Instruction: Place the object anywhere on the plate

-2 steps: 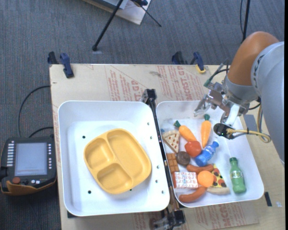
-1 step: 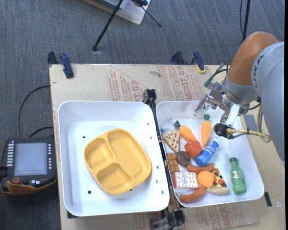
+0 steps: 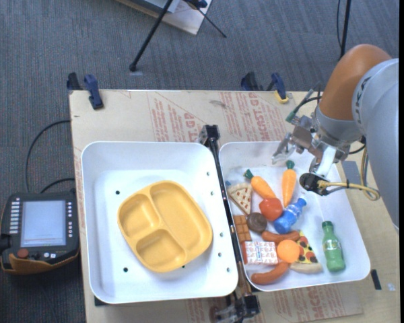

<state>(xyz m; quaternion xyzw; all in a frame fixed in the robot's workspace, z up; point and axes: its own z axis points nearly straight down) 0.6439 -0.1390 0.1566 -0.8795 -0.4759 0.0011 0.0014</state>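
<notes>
Camera view showed the jaws [image 3: 297, 147] spread wide, holding nothing, above the toy carrot [image 3: 289, 186]; dropping straight down before closing seemed wisest, then crossing to the yellow plate [image 3: 164, 226].

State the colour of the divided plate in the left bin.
Yellow: the divided plate shows plainly in the camera view.

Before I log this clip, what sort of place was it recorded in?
Probably a robotics lab or test cell: a plywood bench clamped at its edges on grey carpet, a handheld control pendant on the floor, and toy food in a white bin beside a yellow plate.
</notes>
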